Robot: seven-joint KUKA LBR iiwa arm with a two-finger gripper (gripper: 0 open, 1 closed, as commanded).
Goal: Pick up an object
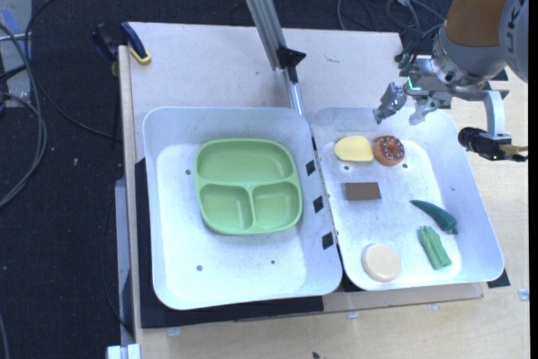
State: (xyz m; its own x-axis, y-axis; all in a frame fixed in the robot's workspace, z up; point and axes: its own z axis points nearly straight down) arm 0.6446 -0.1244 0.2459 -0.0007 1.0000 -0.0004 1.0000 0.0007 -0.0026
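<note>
From above, two shallow white bins sit side by side on a pale bench [218, 55]. The left bin [168, 206] holds a green divided tray [249, 185] with three compartments, lying flat near the bin's middle. The right bin [471, 206] holds several small things: a yellow lemon-shaped piece [354, 149] at the far side, touching or just beside a brown doughnut [388, 150] on its right; a brown block [362, 192] nearer, around the bin's middle; a dark green pepper [435, 215] toward the right; a light green bundle of beans [434, 248] just nearer than the pepper; and a cream round disc [381, 261] at the near edge. The arm [483, 4] reaches in from the right, its orange band showing above the grey wrist. The gripper [403, 107] hangs over the far rim of the right bin, just beyond the doughnut, with its two fingers spread apart and nothing between them. A slanted metal pole [261, 0] stands between the bins at the far side.
</note>
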